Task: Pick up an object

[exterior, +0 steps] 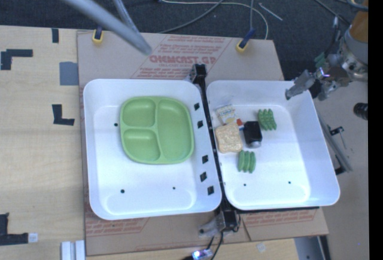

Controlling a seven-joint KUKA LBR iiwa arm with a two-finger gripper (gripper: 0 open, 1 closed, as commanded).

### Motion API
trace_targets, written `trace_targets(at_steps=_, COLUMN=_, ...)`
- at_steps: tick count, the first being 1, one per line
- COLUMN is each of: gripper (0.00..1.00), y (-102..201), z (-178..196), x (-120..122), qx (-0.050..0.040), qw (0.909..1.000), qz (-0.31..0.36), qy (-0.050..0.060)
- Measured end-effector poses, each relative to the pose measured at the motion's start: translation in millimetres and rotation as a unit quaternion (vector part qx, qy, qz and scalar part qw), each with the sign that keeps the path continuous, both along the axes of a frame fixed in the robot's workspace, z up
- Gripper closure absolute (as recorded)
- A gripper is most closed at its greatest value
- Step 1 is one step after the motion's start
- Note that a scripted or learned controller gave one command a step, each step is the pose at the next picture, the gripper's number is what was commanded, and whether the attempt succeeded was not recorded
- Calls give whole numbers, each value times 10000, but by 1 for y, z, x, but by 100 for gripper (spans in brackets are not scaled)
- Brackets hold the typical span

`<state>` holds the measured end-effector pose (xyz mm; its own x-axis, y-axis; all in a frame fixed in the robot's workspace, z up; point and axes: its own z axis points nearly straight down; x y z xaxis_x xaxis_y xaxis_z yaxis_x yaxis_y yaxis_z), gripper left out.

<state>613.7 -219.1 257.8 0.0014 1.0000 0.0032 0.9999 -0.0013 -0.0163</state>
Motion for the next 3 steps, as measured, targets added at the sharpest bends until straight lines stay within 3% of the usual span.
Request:
trace_targets(at_steps=1, gripper=0, y=1, z=6, x=2, qx=-13, qw=10000, qz=18, qy=-48)
trace_targets(at_steps=3, gripper=0, y=3, z=-127, x=-9, qx=-5, qw=10000, qz=17, qy=-19)
